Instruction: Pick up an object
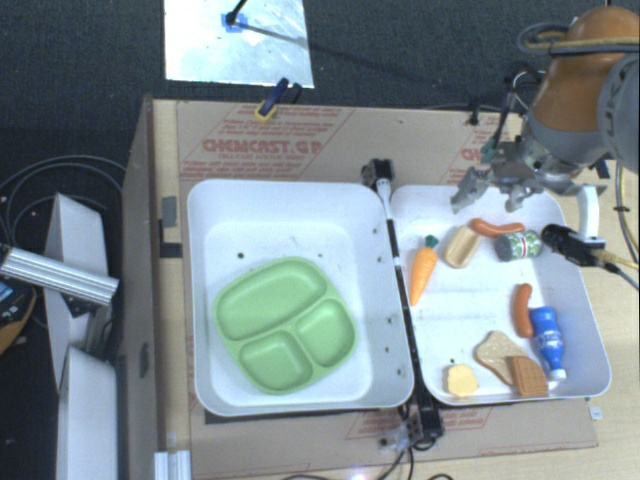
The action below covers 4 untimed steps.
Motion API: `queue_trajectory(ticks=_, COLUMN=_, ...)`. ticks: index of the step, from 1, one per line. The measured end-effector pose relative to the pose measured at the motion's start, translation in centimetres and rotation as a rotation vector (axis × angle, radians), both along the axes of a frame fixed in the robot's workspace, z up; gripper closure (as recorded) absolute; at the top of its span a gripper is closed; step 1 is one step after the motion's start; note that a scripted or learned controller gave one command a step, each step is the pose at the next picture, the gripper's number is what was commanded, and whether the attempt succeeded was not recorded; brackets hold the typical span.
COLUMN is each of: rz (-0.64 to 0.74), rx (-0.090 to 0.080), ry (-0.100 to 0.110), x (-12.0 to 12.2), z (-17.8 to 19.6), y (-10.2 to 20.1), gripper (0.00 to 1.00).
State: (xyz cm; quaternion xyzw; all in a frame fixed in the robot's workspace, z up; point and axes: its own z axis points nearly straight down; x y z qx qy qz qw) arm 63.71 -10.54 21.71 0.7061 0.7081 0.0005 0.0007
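The right bin (590, 298) holds several toy foods. An orange carrot (422, 271) lies by its left wall, with a tan bread roll (461, 247) beside it. Near the bin's far edge are a red sausage (497, 227) and a green can (518, 245). Further forward sit a second sausage (522, 309), a blue bottle (546, 340), brown bread slices (510, 361) and a yellow piece (461, 379). My gripper (492, 196) hangs over the bin's far edge, just beyond the red sausage. It is open, with nothing between its spread fingers.
In the left bin (210, 228) lies a green divided plate (285, 324). A black ridge (397, 268) separates the two bins. Cardboard (300, 133) lies under both. Cables and metal parts (60, 268) sit to the left of the bench.
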Motion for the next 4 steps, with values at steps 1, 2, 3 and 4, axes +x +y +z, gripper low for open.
queue_trajectory(ticks=1, rz=-0.002, rx=-0.001, ry=0.002, x=-0.6, z=-5.6, y=-5.4, gripper=0.00)
queue_trajectory(ticks=2, rz=-0.001, rx=-0.001, ry=-0.001, x=-0.6, z=-9.0, y=-5.1, gripper=0.00)
queue_trajectory(ticks=3, rz=0.001, rx=-0.001, ry=-0.002, x=2.6, z=-7.9, y=-7.3, gripper=0.00)
queue_trajectory(ticks=4, rz=-0.002, rx=-0.002, ry=-0.006, x=1.5, z=-12.9, y=-7.2, gripper=0.00)
